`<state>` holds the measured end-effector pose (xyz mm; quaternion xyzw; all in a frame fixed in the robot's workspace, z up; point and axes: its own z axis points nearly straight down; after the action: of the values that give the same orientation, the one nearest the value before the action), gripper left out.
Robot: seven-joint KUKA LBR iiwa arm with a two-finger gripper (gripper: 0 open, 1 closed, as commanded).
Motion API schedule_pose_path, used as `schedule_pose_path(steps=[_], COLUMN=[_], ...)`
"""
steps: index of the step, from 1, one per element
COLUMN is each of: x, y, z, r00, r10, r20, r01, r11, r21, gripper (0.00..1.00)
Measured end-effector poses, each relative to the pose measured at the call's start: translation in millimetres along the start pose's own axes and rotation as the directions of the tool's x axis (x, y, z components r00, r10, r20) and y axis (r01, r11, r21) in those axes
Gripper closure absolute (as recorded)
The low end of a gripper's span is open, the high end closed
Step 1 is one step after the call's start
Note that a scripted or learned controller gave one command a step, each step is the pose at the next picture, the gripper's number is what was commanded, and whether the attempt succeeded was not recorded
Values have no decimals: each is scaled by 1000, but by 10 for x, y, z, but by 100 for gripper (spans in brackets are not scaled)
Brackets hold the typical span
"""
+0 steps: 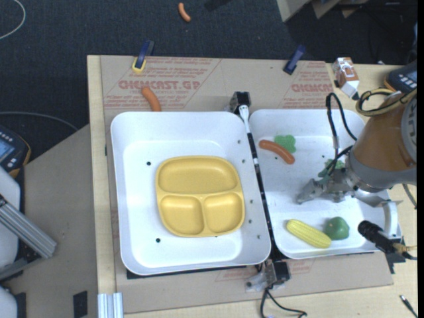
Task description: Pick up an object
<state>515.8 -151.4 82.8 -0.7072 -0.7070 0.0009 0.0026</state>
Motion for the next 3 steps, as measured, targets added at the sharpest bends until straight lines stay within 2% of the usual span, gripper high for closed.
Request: schedule_pose_path(steps=[1, 2, 3], x=[-5, -109, -81], y=[9, -4, -94], z=[-122, -619, -1147], r00=[1000, 1000, 1000], r10=[1, 2, -1], r20=[2, 5, 5], r01=[-1, -2, 1], r11=[1000, 1000, 1000], r21=[-5, -10, -11], gripper=[100, 100, 100])
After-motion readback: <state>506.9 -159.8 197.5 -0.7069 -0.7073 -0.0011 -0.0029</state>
